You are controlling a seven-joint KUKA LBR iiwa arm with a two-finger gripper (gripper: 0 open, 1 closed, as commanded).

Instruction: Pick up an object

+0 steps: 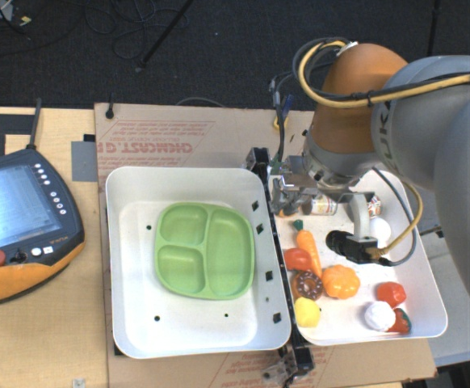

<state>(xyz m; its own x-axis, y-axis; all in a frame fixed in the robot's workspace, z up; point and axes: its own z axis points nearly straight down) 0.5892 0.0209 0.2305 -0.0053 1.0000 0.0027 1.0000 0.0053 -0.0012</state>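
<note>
Arm [396, 128] over right bin's [433, 297] far edge | gripper [287, 194] at far-left corner, grip state unclear | carrot [307, 246], donut [306, 284] along left edge | green tray [204, 250] mid left bin [130, 217]

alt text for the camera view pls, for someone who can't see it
A grey and orange robot arm reaches from the right over the right bin, which holds toy food. The left bin holds a green divided tray.

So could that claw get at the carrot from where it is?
Probably yes. The claw hangs over the right bin's upper left corner, and the carrot lies just below it, top uncovered, though a red toy touches its side.
</note>
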